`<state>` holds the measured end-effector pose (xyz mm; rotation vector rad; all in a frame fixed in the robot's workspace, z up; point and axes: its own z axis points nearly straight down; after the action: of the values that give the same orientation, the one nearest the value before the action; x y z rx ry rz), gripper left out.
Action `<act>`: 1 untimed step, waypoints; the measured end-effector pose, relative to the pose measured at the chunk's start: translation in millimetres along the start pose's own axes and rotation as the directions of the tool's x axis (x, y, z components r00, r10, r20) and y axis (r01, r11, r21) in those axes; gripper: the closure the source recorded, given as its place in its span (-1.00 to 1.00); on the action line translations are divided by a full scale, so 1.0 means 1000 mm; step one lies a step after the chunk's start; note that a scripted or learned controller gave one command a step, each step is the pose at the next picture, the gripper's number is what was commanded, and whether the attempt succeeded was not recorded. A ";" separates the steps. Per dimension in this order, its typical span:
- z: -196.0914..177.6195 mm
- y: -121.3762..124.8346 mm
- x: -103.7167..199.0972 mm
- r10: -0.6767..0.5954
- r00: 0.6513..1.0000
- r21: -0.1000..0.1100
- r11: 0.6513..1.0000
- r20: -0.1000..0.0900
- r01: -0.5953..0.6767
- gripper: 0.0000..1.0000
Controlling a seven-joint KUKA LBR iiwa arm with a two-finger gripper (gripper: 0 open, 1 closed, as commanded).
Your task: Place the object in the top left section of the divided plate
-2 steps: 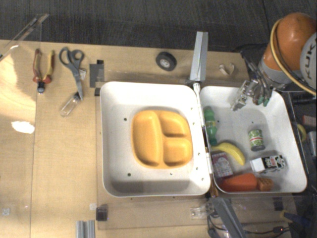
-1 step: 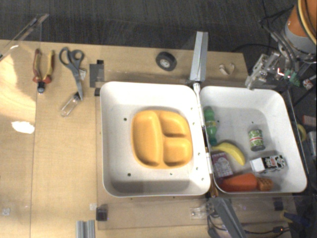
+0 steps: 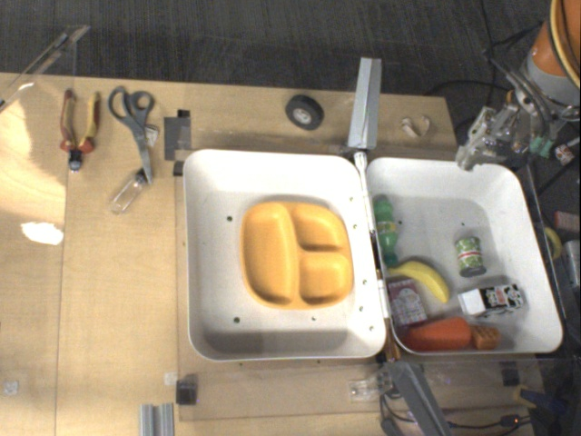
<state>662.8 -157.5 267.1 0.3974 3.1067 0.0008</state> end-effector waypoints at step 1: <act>-0.040 -0.031 0.000 -0.013 1.000 0.000 1.000 0.002 0.013 1.00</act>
<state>655.2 -187.2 307.5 0.3775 3.1074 -0.0004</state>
